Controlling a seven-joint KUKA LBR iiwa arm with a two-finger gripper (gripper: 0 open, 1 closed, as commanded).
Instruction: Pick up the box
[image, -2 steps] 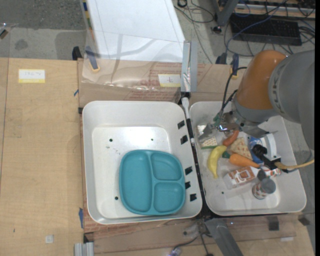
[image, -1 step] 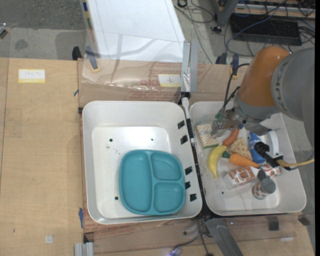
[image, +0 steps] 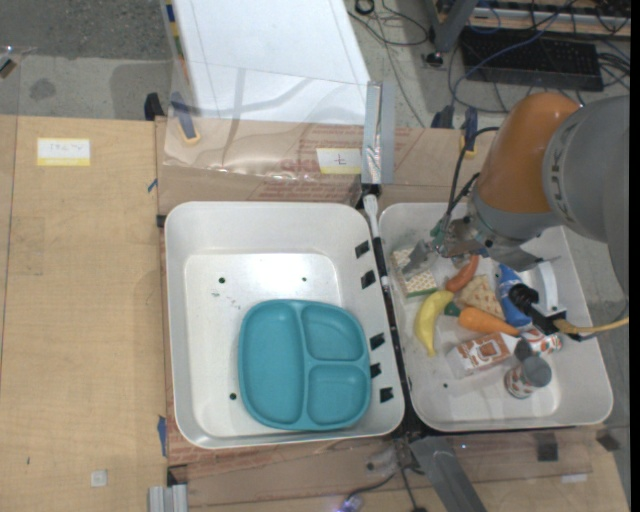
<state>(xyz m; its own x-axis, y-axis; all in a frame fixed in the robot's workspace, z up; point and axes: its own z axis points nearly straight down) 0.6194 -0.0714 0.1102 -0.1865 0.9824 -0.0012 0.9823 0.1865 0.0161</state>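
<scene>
The pincer (image: 440, 245), grip state unclear, hovers upper left of the box (image: 483, 353); it should descend squarely, clear of the carrot (image: 487, 321).

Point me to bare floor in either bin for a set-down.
Left bin: bare strip behind the teal divided plate, and along its left wall. Right bin: a small patch at the front left, below the banana. Crowded around the carrot and box, under the gripper.

Teal plate (image: 303, 365) (left bin (image: 190, 300))
</scene>
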